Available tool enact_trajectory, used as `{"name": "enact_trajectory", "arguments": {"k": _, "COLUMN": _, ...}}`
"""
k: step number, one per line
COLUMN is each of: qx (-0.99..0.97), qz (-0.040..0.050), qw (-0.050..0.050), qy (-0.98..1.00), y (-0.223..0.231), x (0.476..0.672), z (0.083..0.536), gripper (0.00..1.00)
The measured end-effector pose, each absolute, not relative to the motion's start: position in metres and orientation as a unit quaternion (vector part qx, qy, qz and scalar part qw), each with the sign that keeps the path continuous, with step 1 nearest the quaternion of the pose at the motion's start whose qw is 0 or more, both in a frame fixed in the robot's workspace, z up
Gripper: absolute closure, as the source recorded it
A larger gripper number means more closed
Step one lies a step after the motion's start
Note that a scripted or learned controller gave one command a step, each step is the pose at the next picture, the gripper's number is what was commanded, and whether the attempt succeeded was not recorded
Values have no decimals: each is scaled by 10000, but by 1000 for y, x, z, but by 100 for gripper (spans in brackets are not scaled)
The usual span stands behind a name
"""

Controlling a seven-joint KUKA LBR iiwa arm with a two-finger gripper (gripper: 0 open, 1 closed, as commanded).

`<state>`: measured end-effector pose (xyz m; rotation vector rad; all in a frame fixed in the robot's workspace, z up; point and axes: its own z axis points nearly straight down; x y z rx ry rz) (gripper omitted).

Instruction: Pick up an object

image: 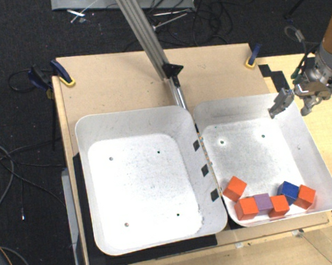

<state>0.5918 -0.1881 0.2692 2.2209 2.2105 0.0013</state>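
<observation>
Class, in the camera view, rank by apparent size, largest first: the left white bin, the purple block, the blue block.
1. Left shallow white plastic bin.
2. Purple cube block and blue cube block: they look alike, so no ranking.

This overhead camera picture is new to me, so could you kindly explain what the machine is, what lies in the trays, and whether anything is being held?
The picture comes from one fixed camera above a wooden bench, looking down at a slant. The machine entering from the right is a robot arm; its grasping part, the end effector, has two fingers that look spread apart with nothing between them. It sits over the upper right edge of the right bin.

Two shallow white bins sit side by side. The left bin has only specks and small holes. Along the near edge of the right bin lies a cluster of small blocks: four orange blocks, a purple block and a blue block. Nothing is held yet.
</observation>
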Motion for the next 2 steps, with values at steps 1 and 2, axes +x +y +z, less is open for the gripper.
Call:
{"name": "enact_trajectory", "arguments": {"k": 1, "qx": 7051, "qz": -7, "qw": -9, "qy": 7091, "y": -157, "x": 668, "z": 160, "gripper": 0}}
{"name": "enact_trajectory", "arguments": {"k": 2, "qx": 7053, "qz": 29, "qw": 41, "qy": 7089, "y": -142, "x": 652, "z": 245, "gripper": 0}}
